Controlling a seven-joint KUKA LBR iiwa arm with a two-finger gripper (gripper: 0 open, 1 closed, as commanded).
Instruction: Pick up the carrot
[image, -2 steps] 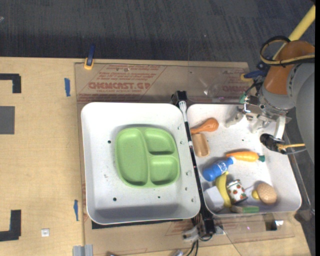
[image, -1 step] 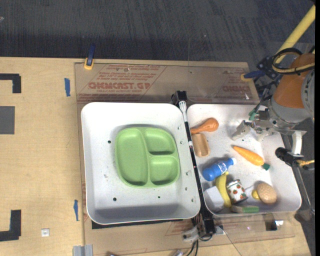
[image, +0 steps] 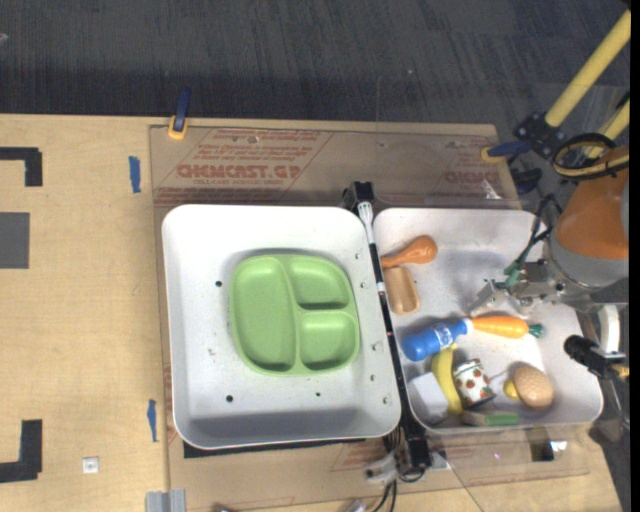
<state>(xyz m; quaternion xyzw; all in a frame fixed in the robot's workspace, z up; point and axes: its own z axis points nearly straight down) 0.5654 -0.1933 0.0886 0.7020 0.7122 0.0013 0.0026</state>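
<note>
Carrot (image: 500, 325) lies flat in right bin (image: 455, 235), just right of blue bottle (image: 432, 338), green tip outward. Looks like light, rigid, smooth plastic; likely to roll, so pinch mid-body across its width. Gripper (image: 503, 287) just above it; opening cannot be judged

Robotics lab test station, cardboard-covered counter (image: 80, 300) marked with black tape corners (image: 28, 165), blue tape tabs (image: 134, 172), clamps (image: 180, 115) at its edge, two white bins (image: 190, 300) side by side, loose cables (image: 585, 150), grey carpet floor (image: 300, 50)
</note>
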